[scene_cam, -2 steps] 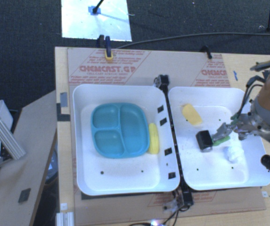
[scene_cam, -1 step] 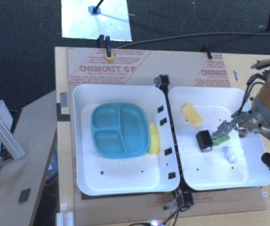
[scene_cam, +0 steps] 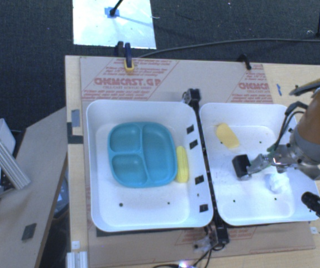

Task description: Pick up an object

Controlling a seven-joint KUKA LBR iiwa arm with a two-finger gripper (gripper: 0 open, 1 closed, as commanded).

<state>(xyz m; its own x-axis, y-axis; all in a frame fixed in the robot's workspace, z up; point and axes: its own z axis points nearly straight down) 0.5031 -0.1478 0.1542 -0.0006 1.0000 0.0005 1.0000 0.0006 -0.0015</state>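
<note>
My gripper (scene_cam: 278,166) hangs low over the right bin (scene_cam: 249,214), toward its right side, below the arm's orange band. Just under and in front of it a small crumpled white object (scene_cam: 275,183) lies on the bin floor; whether the gripper touches it I cannot tell. A yellow block (scene_cam: 227,135) lies in the same bin's far left part, well clear of the gripper. In the left bin (scene_cam: 143,219) a blue divided plate (scene_cam: 140,153) lies flat, with a yellow oblong object (scene_cam: 182,164) against its right edge.
A black ridge with clips (scene_cam: 200,161) joins the two bins. Black clamps (scene_cam: 192,96) hold the bins at the far edge. The bins rest on a cardboard sheet (scene_cam: 148,80). An aluminium rail (scene_cam: 3,155) stands at the far left.
</note>
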